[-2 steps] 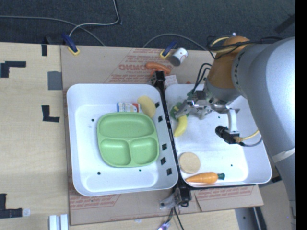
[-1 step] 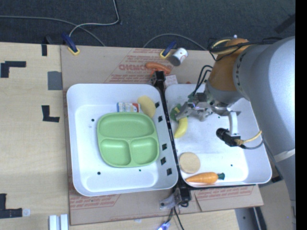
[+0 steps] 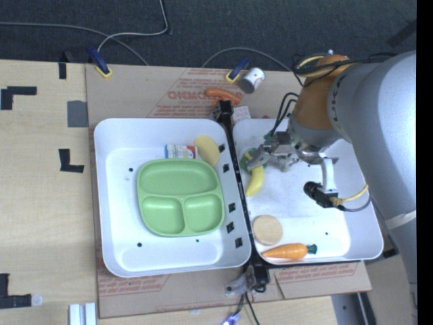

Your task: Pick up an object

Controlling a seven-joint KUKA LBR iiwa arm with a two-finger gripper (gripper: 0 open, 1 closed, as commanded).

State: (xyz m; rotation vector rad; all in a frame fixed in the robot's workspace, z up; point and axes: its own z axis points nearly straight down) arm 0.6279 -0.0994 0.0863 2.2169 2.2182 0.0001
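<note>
Banana (image 3: 255, 180) just below end effector (image 3: 260, 158) — right bin (image 3: 352, 239), left edge.

bench (image 3: 40, 202) | left white bin (image 3: 111, 181) | right white bin (image 3: 358, 242) | cardboard sheet (image 3: 149, 90)

Place: robot lab bench
Evidence: cardboard-lined bench (image 3: 135, 93), loose cables (image 3: 159, 9) behind the arm (image 3: 379, 114), toy food in white bins (image 3: 108, 181) below it
</note>
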